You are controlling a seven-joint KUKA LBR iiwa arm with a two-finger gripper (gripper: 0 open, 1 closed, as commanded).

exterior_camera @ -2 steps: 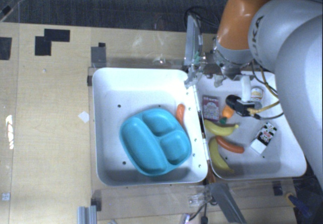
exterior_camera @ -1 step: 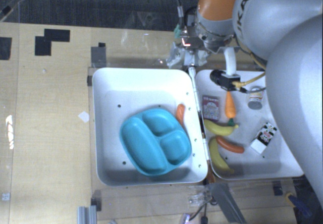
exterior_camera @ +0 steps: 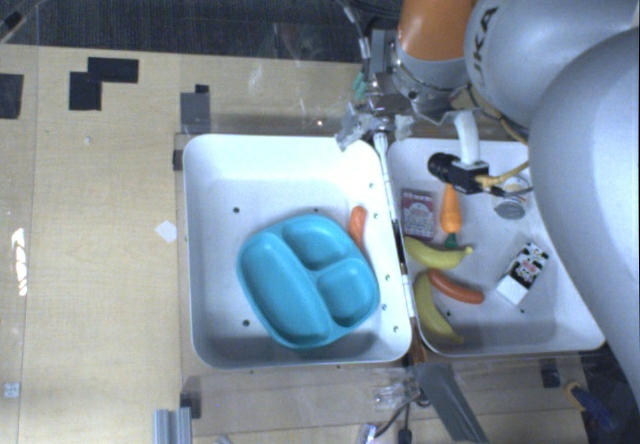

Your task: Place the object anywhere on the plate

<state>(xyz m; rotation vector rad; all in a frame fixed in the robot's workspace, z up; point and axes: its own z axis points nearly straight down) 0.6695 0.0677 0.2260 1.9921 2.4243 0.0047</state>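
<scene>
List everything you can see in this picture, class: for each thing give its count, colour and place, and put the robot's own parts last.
Bins: two, white, side by side on the bench; left bin, right bin.
Plate: one, light blue, three compartments, in the left bin.
Carrots: two, orange; one beside the plate's upper right edge, one in the right bin.
Bananas: two, yellow, right bin.
Sausage: one, red-orange, right bin.
Card packet: one, reddish, right bin.
Small box: one, black and white, right bin.
Arm: one, grey with orange band.
Tool: one, at the bins' far edge.
</scene>
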